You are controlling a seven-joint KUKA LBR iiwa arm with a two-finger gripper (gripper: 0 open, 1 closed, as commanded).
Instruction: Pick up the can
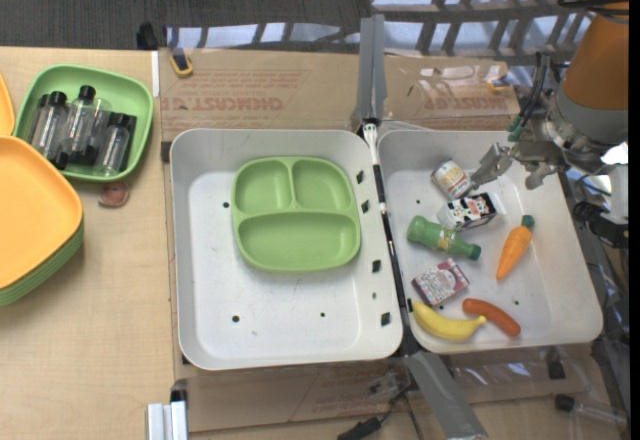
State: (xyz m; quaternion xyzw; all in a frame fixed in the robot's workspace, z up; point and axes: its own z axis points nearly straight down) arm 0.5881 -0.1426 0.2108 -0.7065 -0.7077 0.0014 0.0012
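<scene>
Overhead, the can (450,177) lies tilted in the right bin (580,318), near its back wall, just above a small black-and-white carton (472,211). The gripper (515,165) hovers just right of the can, fingers spread open, gripping nothing.

Bright even overhead light, soft shadows, mild glare on white bins (200,348).
</scene>
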